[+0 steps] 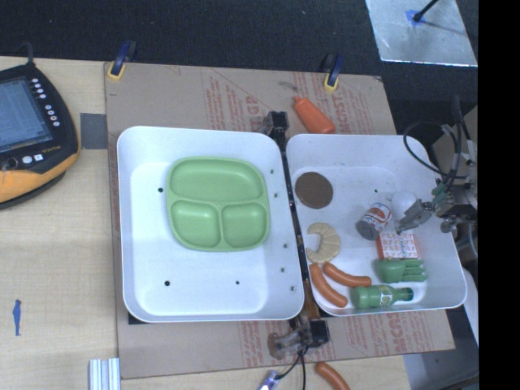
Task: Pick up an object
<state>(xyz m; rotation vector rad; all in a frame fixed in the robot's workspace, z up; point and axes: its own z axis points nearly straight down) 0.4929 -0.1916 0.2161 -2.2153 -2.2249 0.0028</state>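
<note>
While the arm reaches in from the right edge of the camera view, its gripper (422, 211) is seen low over the right bin (357, 149), with dark fingers pointed toward the left. Whether those fingers are spread or pressed together cannot be told, as the tip is small and blurred against the white floor. Nothing is seen between them, so no hold can be claimed.

Several candidates for picking are gathered in the right bin. A small can (374, 219) lies tilted just left of the gripper tip, and a red and white packet (399, 244) lies just below it. Further toward the near wall are found a green toy hand (400, 270), a green bottle (382, 296), two sausages (337, 283), a croissant (325, 240) and a brown disc (314, 190). The left bin (138, 218) is occupied by a green divided plate (218, 203). An orange carrot (313, 115) lies outside, on the cardboard behind the bins.

The step in hand is judged to be the approach, with the grasp not yet made. The can or the packet seems the likely target. For the next move, the fingers would need to be centred over one item and brought around it without its neighbour being nudged, since the two lie close together.
</note>
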